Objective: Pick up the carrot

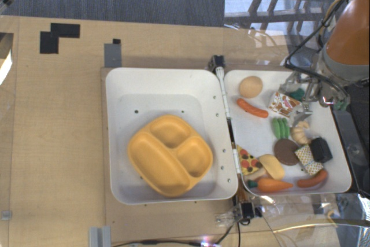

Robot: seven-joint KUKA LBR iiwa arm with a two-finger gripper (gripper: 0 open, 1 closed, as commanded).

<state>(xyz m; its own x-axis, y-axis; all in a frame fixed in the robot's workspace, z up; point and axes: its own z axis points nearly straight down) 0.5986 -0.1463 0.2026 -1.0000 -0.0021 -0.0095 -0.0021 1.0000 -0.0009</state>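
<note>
Nothing lifted yet: the carrot point(274, 185) lies at the right bin's point(346, 179) near edge, the gripper point(302, 114) well apart, its grip impossible to tell

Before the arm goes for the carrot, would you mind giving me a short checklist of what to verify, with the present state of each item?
1. Carrot in view, lying in the right bin near its front edge: ok.
2. Carrot top uncovered: ok.
3. Room around the carrot: not ok; the pale yellow piece and the pizza slice crowd it, and the bin's front wall is right beside it.
4. Gripper over the carrot: not ok; it hangs over the middle of the bin, near the green beans.
5. Finger opening ready for a grasp: cannot tell.
6. Look-alike risk: not ok; two sausages are similar in shape.
</note>
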